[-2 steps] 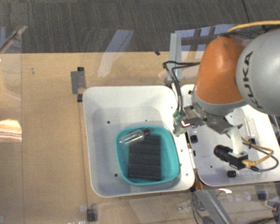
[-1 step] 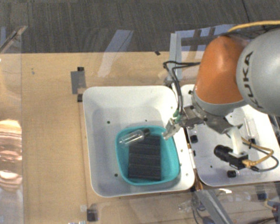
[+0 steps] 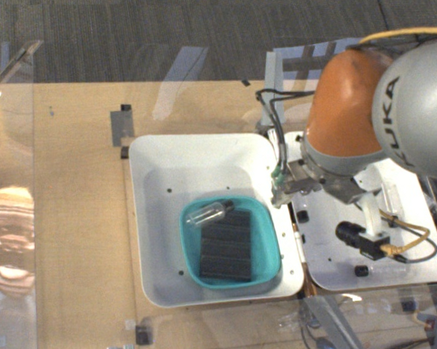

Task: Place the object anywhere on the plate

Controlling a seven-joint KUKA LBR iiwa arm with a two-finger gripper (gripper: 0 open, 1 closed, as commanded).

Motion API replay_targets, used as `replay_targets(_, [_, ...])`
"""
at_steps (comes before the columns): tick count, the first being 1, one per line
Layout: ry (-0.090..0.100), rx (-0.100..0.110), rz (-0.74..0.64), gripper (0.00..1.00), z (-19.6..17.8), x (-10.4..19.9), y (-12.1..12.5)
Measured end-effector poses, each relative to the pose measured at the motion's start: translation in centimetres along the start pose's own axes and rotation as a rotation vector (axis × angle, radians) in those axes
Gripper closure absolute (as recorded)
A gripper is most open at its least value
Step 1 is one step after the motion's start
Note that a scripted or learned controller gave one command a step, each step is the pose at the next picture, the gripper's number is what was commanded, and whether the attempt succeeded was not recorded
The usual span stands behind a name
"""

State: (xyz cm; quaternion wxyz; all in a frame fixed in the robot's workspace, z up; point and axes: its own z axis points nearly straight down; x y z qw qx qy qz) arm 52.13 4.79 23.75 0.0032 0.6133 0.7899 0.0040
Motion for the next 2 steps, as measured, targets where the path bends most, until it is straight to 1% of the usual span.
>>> replay_targets(1, [0.002, 0.006, -0.216, 1.0, 5.3, 3.44, 0.0])
replay_targets(2, [0.001, 0.006, -0.216, 0.0, 5.29, 3.42, 0.01])
